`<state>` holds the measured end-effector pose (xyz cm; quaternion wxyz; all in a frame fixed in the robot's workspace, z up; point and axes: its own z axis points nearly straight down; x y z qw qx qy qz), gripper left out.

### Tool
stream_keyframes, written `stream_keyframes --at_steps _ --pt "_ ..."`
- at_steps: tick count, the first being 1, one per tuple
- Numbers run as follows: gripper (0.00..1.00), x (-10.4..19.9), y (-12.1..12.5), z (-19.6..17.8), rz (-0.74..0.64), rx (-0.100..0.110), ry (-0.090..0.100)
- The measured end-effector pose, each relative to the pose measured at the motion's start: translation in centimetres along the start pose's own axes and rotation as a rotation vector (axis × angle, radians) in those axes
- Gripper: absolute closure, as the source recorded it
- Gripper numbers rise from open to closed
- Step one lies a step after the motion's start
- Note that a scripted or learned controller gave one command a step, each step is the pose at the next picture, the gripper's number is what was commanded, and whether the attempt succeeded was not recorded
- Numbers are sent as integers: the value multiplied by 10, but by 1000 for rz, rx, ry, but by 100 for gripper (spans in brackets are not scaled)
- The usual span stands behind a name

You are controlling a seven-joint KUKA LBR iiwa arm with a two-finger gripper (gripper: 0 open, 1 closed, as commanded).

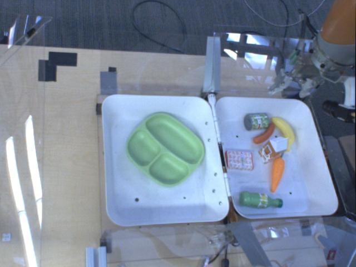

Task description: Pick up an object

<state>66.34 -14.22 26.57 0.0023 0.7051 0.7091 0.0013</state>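
The right bin (311, 196) holds several small items: a grey-green can (256, 121), a yellow banana (285, 131), a red sausage (263, 134), a small orange-and-white carton (273, 147), an orange carrot (276, 174), a pink-and-white packet (240, 160) and a green bottle (260, 200) lying on its side. My gripper (295, 82) hangs above the bin's far right corner, beyond the rim and well apart from all the items. Nothing is seen between its fingers.
The left bin (117, 193) holds a green divided plate (165, 147). A metal post (211, 65) stands behind the seam between the bins. Black cables (158, 26) loop on the floor behind the bench. The arm with its orange band (339, 15) fills the top right corner.
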Motion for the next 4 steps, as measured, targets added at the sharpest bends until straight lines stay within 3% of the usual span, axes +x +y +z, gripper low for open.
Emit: stream_keyframes --at_steps 1,2,3,4 --pt "0 -10 -24 145 -53 1 1" --pt "0 -15 -17 181 -32 22 5" --pt "100 -15 -14 167 -34 15 1" --pt "100 33 -4 83 14 -4 0"
